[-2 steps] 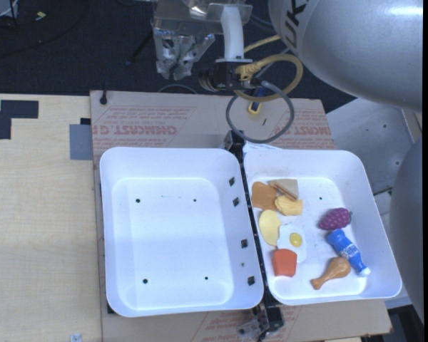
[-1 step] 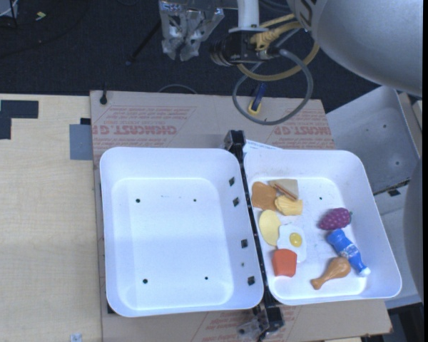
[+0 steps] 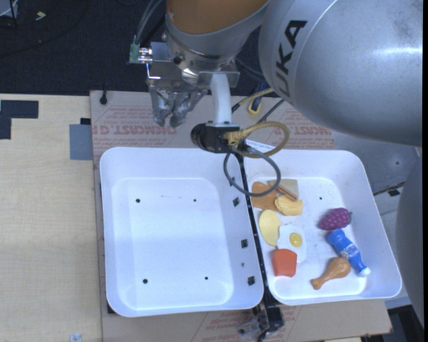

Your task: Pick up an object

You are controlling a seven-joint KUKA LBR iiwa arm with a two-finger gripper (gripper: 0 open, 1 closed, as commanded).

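Currently the claw point(image 3: 175, 112) hangs in the upper centre of the frame, above the cardboard sheet point(image 3: 128, 130) just beyond the far rim of the left bin point(image 3: 114, 212). Its grey fingers point downward and appear pressed close together, with nothing visible between them. Directly above the claw sits the wrist with its orange band point(image 3: 214, 6), and the large grey arm body point(image 3: 342, 55) fills the upper right of the frame. A white post and a black fitting with a yellow-and-black cable point(image 3: 253, 144) hang just right of the claw, looping down over the seam between the bins.

The left bin occupies the lower centre of the frame. The right bin point(image 3: 381, 262) lies beside it, touching along the shared edge, and holds all the toy items, well apart from the claw:
- a brown bread slice point(image 3: 287, 188) and yellow pieces point(image 3: 289, 206) near its far left part;
- a fried egg point(image 3: 294, 239) near the middle, touching a pale yellow oval point(image 3: 269, 226);
- an orange-red block point(image 3: 284, 262) below the egg;
- a purple grape bunch point(image 3: 335, 219) toward the right;
- a blue bottle point(image 3: 344, 250) just below the grapes;
- a brown drumstick point(image 3: 331, 272) at the near side.

The light wooden table point(image 3: 36, 248) extends across the left of the frame.
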